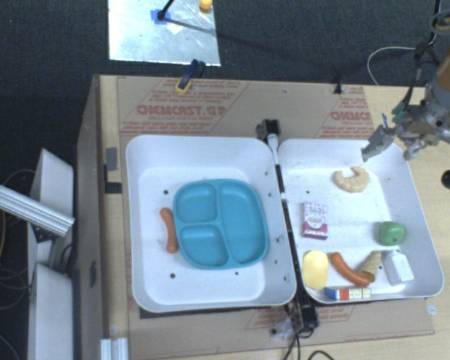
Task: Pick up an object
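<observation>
1. There are two white bins on the counter [105,111]: the left bin [146,223] and the right bin [416,223], touching along the middle.
2. The left bin holds two things: one blue plate [219,223] with three compartments, and one orange-red sausage [169,229] lying just beside the plate on its left.
3. The right bin holds eight things, which I count one by one: one croissant [352,179] near the upper part; one small carton [314,220] with a red and white pattern; one green apple [391,233] near the right wall; one yellow lemon-like piece [315,268]; one second orange-red sausage [348,269]; one beige cone [370,265] touching that sausage; one small white block [396,267]; and one flat colourful box [346,294] along the lower wall.
4. The print on the small carton is too small to read.
5. The brown sheet on the counter under the bins carries red writing that looks like "CHEMCAST GP", seen twice, to the upper left and upper right.
6. There is one tool [394,142] above the upper right corner of the right bin, up and to the right of the croissant and apart from it. Its two fingers are spread and nothing is between them
</observation>
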`<action>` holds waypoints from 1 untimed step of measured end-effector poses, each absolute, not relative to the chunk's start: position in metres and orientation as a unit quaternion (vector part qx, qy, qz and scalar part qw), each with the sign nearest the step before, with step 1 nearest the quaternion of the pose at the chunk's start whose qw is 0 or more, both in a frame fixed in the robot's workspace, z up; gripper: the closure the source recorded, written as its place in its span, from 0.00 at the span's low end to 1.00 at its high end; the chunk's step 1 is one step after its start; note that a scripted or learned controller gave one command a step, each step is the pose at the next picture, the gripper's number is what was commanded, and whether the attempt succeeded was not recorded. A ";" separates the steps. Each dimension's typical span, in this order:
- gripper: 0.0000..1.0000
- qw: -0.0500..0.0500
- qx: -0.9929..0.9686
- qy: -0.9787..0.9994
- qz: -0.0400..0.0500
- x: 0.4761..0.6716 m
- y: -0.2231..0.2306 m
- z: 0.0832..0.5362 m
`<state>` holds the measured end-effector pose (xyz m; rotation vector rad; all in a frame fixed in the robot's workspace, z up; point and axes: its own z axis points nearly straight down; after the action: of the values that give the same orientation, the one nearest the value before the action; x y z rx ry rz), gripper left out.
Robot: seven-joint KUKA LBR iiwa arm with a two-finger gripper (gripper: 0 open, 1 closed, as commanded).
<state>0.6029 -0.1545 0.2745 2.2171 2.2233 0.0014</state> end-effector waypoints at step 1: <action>0.00 -0.001 0.707 0.707 0.000 0.562 -0.138 0.153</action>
<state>0.5623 -0.1382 0.1530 2.2212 2.2236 -0.0012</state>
